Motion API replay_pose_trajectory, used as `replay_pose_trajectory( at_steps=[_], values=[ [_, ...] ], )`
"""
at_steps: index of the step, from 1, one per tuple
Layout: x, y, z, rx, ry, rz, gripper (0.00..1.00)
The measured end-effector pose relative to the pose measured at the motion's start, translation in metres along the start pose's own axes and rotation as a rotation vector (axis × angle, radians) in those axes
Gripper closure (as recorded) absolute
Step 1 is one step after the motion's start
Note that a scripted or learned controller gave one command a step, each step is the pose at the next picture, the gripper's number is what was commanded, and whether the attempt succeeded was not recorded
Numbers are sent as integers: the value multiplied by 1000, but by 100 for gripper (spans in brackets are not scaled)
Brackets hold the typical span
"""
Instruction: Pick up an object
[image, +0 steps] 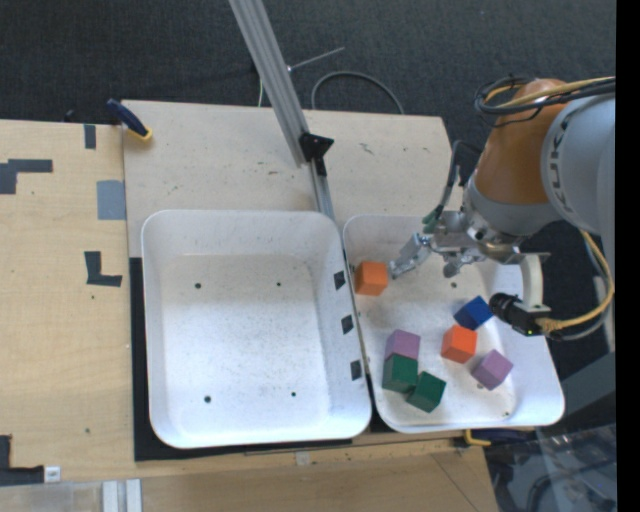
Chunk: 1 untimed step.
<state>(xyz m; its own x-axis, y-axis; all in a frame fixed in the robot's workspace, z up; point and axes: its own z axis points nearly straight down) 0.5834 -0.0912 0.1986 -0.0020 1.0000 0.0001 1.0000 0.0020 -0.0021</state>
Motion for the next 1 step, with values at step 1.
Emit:
replay_pose_trajectory(
  at_steps=[1],
  values=[
    [-28, -69, 79, -4, 3, 8, 0]
  ],
)
